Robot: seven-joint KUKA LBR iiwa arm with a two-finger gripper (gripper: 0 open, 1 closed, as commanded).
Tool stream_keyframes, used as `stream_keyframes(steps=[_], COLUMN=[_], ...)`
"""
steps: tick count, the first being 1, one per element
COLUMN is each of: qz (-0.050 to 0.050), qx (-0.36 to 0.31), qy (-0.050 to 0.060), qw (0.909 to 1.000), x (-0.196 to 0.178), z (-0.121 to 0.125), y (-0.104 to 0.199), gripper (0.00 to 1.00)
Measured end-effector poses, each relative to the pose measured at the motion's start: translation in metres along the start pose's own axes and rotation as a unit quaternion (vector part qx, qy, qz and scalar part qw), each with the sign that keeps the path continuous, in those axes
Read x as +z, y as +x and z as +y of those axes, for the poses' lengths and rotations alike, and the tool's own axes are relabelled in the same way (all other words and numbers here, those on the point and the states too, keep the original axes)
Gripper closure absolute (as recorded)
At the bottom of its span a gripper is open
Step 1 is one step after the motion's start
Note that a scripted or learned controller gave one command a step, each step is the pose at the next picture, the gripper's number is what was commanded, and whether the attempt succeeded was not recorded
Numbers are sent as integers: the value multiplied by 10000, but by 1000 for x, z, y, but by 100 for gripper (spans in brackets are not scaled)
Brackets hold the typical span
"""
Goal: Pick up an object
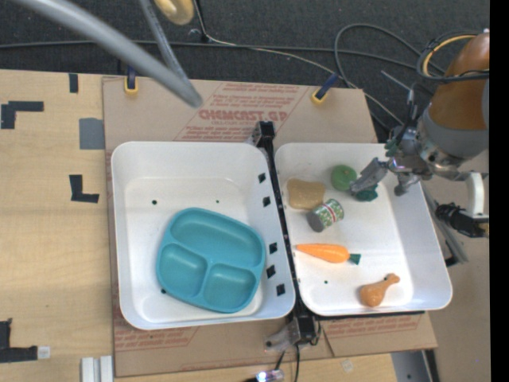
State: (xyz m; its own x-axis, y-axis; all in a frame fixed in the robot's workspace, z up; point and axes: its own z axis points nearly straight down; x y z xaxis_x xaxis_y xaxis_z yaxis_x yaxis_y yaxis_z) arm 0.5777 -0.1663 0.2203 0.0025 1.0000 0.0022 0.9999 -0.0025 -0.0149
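Observation:
The right bin [413, 237] holds several small items. A green round piece [343, 176] lies at the back, with a tan bread-like piece [306, 192] to its left. A small can [326, 213] lies on its side just in front of them. An orange carrot [322, 252] is in the middle and a brown drumstick [377, 290] sits near the front. My gripper [382, 183] hangs over the bin's back right part, open. Its left finger [364, 180] reaches down beside the green piece, and nothing sits between the fingers.
The left bin [135, 173] holds a teal divided tray [211, 259]. A black divider [274, 213] runs between the bins. Cables cross the dark area behind the bench, and a grey pole [119, 38] slants across the top left.

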Motion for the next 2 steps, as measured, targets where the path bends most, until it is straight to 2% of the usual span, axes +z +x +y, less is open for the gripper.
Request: stream_keyframes(steps=[1,2], qz=[-12,-12], qx=[-18,-19], qy=[-67,-53], qw=[10000,10000], x=[-8,40], z=[3,5], y=[1,9], gripper=[0,0])
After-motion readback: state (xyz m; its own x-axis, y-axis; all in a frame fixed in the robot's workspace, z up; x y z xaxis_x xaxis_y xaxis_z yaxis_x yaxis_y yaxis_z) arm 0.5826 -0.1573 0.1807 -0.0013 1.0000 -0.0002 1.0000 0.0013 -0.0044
